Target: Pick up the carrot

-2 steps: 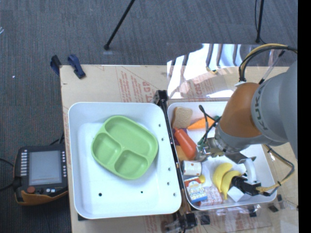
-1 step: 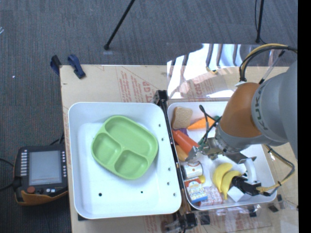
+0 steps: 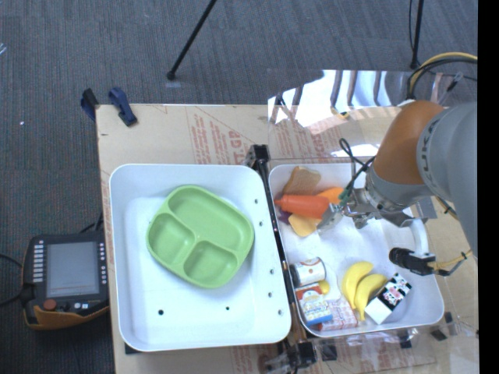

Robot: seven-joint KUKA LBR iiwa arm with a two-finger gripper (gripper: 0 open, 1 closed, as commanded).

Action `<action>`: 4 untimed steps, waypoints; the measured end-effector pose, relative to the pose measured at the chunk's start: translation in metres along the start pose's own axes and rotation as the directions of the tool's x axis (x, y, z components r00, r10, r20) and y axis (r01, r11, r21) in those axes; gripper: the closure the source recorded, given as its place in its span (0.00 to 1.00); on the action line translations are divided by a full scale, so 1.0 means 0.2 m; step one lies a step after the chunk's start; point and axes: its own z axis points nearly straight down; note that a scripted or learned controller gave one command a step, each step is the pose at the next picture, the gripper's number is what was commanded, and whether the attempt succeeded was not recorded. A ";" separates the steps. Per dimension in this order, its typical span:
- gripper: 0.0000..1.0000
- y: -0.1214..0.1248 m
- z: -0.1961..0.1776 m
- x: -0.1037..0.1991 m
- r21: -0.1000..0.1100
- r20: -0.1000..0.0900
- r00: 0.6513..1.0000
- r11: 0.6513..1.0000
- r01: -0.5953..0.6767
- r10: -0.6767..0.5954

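Note:
The orange carrot (image 3: 302, 204) lies in the right bin (image 3: 425, 318), near its far left corner, pointing left to right. Its right end reaches under the gripper (image 3: 334, 209), which hangs low over that end, at the tip of the grey arm with the orange band (image 3: 407, 150). The carrot rests between a brown bread slice (image 3: 301, 180) behind it and a yellow-orange wedge (image 3: 302, 225) in front of it. The wrist hides the contact between gripper and carrot.
The right bin also holds a small can (image 3: 309, 272), bananas (image 3: 362, 285), a flat snack box (image 3: 317, 308) and a black-and-white carton (image 3: 388, 296). A green divided plate (image 3: 200, 235) sits in the left bin (image 3: 129, 318). A black divider (image 3: 273, 216) separates the bins.

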 end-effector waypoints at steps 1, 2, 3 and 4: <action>0.00 0.16 0.01 -0.07 0.022 0.006 0.963 0.963 -0.269 0.269; 0.00 0.18 0.01 0.25 0.025 0.012 0.941 0.941 -0.338 0.338; 0.00 -0.21 0.01 0.22 0.008 0.001 0.925 0.925 -0.381 0.381; 0.00 0.19 0.00 0.04 0.002 0.000 0.926 0.926 -0.377 0.377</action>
